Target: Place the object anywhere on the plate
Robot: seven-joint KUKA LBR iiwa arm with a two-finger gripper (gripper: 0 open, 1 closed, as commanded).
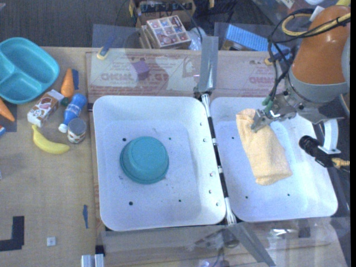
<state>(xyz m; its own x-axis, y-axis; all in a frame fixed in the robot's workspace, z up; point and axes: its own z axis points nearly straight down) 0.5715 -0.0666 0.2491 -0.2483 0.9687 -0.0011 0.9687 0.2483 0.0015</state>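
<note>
A round teal plate sits face down in the middle of the left bin. A pale yellow cloth lies crumpled in the right bin, running from its upper left toward its centre. My gripper hangs low over the cloth's upper edge, at or just above the fabric. The arm's orange band and grey wrist reach in from the upper right.
On the bench left of the bins lie a banana, a small can, a blue-capped bottle, a carton, a carrot and a teal divided tray. A black cable fitting overhangs the right bin's right side.
</note>
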